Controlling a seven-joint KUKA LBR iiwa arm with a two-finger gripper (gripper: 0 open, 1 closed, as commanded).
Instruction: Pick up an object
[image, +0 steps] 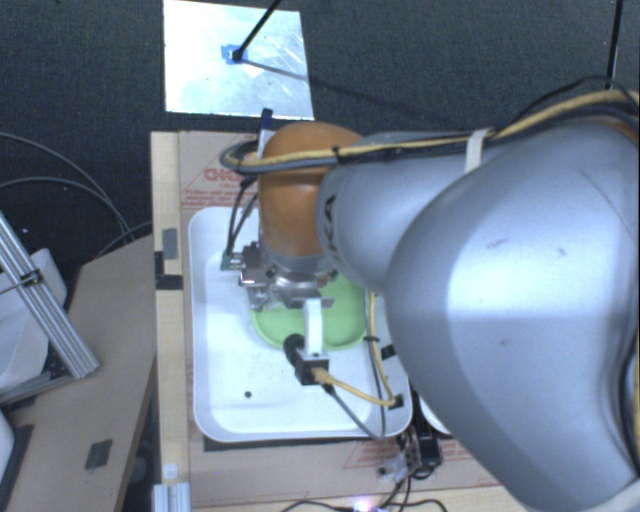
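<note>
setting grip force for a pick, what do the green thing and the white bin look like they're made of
The green thing: pale lime, with an even, smooth surface, a rounded edge and no sharp shine. It is probably plastic or a soft rubbery foam, but only part of it shows, so this is uncertain.

The white bin: plain white with rounded, moulded corners, a raised rim and a faint sheen. It is most likely rigid moulded plastic.

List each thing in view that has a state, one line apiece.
Gripper: down over the left bin, directly above the green object; any grip is hidden.
Green object: in the left bin, partly covered by the gripper.
Left bin: level on the bench, holding the green object and a dark speck.
Arm: reaching in from the right, across the bins.
</note>
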